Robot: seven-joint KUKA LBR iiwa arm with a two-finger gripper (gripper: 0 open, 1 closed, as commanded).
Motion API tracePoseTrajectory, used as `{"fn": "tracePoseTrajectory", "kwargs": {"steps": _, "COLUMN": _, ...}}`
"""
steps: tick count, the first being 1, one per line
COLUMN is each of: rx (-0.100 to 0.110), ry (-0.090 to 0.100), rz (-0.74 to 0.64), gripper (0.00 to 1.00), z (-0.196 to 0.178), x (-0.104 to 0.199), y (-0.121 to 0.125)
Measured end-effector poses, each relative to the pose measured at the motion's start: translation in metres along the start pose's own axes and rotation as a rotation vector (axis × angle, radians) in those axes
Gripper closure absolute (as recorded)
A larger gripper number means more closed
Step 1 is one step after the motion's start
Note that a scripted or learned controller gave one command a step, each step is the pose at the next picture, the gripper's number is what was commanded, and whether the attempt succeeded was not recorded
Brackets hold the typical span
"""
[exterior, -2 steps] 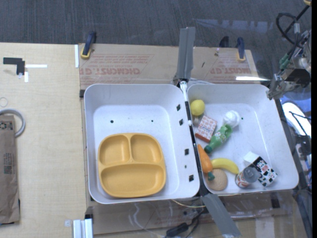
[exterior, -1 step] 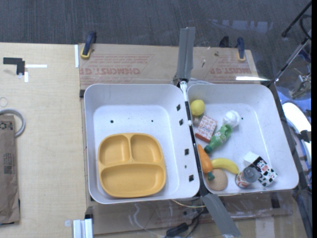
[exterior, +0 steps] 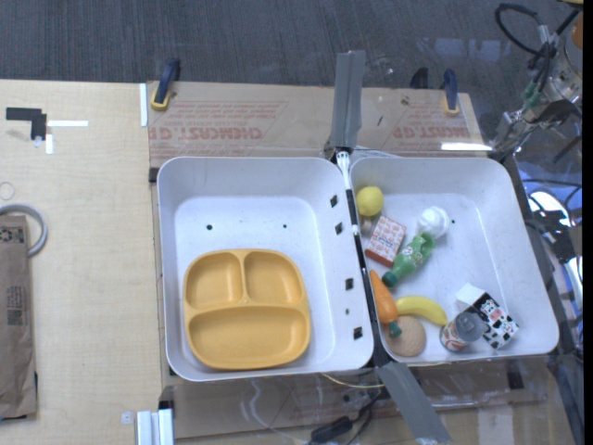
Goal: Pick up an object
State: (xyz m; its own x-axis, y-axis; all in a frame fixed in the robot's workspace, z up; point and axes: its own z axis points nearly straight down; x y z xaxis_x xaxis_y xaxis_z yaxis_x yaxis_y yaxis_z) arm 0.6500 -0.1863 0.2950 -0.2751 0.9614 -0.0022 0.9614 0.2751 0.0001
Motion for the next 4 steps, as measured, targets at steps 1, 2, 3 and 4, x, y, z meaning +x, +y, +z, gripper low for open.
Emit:
{"fn": "tracePoseTrajectory", "kwargs": {"steps": 1, "rx": 0.0, "ry": -0.001, "rz": 0.106, "gripper": 1.0, "z": -0.017, "x": 0.037, "y": 0.02}}
{"fn": "tracePoseTrajectory", "kwargs": {"steps": 2, "rx": -0.002, "ry": -0.002, "rz": -0.093, "gripper": 1.0, "z": -0.022, "x": -0.008, "y": 0.005}}
{"fn": "tracePoseTrajectory", "kwargs": {"steps": 3, "rx": -0.002, "ry": -0.002, "rz": -0.367, "gripper": 1.0, "z": -0.01, "x": -0.038, "y": -0.001}}
{"fn": "tracePoseTrajectory", "kwargs": {"steps": 4, "rx": 0.001, "ry": 0.001, "rz": -0.115, "gripper": 1.0, "z": 0.088, "x": -0.035, "y": -0.006}}
